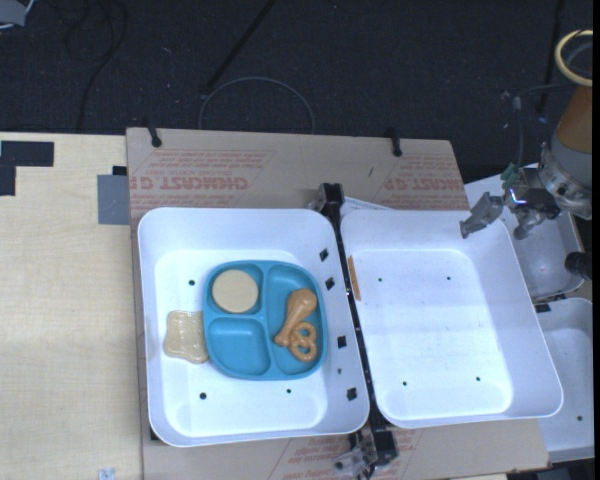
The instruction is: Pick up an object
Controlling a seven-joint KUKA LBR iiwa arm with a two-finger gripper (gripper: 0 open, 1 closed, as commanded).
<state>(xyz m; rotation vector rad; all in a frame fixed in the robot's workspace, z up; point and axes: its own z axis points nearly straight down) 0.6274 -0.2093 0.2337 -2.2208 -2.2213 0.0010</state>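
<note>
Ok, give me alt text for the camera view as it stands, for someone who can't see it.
The left white bin holds a blue divided tray carrying a round tan disc, a drumstick-shaped toy and a small pretzel, with a tan toast-like piece touching the tray's left edge. The arm's tool hovers at the right bin's upper right corner.

arm (578, 118) cut off at the right edge, pincer (500, 211) too small to judge its opening
</note>
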